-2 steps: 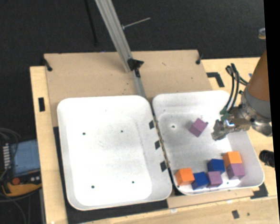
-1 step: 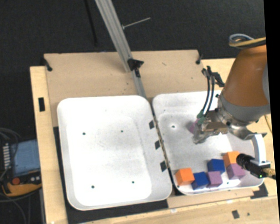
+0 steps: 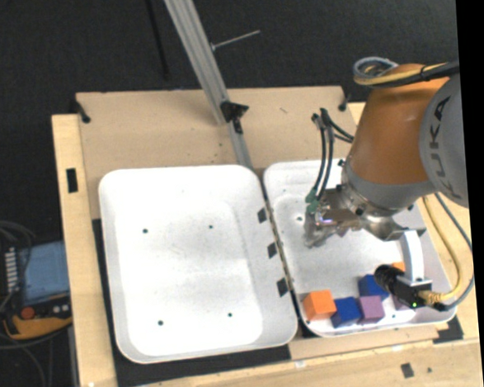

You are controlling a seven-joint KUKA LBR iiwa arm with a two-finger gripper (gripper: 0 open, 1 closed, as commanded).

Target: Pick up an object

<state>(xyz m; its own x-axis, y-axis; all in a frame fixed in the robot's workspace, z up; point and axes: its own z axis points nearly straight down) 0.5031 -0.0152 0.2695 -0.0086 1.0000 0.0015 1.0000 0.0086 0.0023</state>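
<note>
My gripper (image 3: 317, 229) hangs over the middle left of the right bin (image 3: 284, 181), under the orange and grey wrist. Whatever lies between its tips is too small and blurred to make out. Along the bin's near edge lie an orange block (image 3: 319, 304), a blue block (image 3: 346, 311), a purple block (image 3: 371, 308) and a second blue block (image 3: 369, 285). All of these lie well below the gripper, apart from it. The arm's bulk hides the bin's right side.
The left bin (image 3: 189, 258) sits beside the right one, joined by black clips. A slanted metal rail (image 3: 204, 63) runs from the top down to the bins' junction. Cables and a small box (image 3: 33, 282) lie off the bench at the left.
</note>
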